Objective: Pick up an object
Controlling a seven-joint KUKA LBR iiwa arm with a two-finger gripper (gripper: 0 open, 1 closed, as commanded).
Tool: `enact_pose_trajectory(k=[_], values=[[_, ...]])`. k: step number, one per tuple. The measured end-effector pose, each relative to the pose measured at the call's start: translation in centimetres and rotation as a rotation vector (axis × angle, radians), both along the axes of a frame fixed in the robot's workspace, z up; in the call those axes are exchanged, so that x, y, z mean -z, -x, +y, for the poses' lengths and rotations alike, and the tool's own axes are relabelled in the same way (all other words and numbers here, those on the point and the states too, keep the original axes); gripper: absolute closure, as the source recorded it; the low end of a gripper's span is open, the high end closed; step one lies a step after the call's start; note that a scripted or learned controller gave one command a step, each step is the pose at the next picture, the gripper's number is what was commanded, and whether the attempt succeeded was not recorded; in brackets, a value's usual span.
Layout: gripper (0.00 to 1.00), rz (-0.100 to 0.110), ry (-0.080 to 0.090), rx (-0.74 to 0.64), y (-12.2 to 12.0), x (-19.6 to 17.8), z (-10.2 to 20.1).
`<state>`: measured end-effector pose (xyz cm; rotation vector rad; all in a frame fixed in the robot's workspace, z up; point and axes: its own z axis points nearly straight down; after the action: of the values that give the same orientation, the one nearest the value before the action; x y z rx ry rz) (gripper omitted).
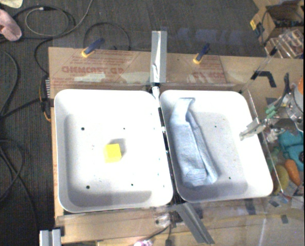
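From the camera view I see two white bins side by side on the bench. In the left bin a small yellow block lies near the middle, alone. In the right bin a grey-blue cloth lies along the left side, from far to near. My tool hangs over the right edge of the right bin, well apart from the cloth. Whether it is released or clenched I cannot tell; nothing is seen between it.
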<state>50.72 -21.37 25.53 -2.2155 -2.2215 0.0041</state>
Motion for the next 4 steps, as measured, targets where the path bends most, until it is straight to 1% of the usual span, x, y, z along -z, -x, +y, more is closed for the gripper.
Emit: enact_pose_trajectory(k=[1,2,3,4], values=[[0.00,0.002,0.000,0.131,-3.1,12.8,6.1],[0.00,-0.002,0.001,0.116,-8.2,16.0,3.9],[0.00,-0.001,0.003,0.067,-11.9,10.3,0.6],[0.00,0.000,0.004,0.061,-9.2,7.3,-0.6]])
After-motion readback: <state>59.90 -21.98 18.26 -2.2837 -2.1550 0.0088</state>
